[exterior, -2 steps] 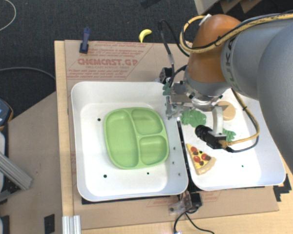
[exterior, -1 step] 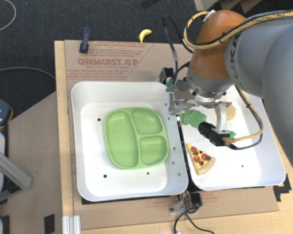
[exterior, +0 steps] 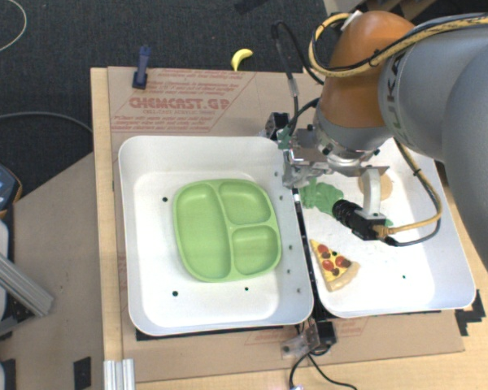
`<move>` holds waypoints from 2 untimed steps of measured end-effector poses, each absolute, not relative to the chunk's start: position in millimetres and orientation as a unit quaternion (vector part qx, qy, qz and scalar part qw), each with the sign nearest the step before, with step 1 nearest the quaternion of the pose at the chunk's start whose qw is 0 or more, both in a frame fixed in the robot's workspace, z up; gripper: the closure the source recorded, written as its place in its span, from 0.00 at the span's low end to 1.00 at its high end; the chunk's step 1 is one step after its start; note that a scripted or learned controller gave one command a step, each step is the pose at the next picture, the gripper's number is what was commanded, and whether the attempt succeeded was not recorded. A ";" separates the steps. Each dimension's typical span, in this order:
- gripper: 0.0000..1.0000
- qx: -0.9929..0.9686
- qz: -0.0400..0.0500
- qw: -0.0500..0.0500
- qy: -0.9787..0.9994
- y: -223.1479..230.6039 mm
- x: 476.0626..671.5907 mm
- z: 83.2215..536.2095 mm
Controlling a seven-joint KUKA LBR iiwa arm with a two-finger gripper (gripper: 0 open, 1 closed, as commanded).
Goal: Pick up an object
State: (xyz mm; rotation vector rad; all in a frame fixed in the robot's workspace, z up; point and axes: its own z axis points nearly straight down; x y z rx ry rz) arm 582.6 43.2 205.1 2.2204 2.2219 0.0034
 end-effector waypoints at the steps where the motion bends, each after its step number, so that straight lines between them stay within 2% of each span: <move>1: 1.00 0.707 0.002 0.001 0.708 43.4 583.1 215.2; 2: 1.00 0.704 0.001 -0.002 0.710 132.5 556.6 225.6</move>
